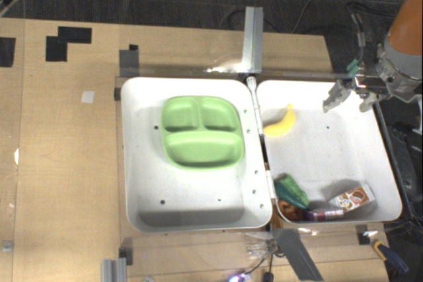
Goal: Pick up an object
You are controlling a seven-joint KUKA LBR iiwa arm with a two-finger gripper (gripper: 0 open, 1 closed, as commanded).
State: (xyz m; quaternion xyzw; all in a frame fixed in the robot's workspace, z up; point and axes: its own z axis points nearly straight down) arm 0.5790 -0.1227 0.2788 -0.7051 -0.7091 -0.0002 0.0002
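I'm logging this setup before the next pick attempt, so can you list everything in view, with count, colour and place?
bins: 2, white, side by side on the bench
divided plate: 1, green, middle of the left bin
banana: 1, yellow, upper left of the right bin
green item: 1, dark green, lower left corner of the right bin
small packet: 1, brown and white, lower edge of the right bin
purple item: 1, purple, between the green item and the packet
arm: 1, grey with orange band, at right
gripper: 1, open, above the right bin's upper right
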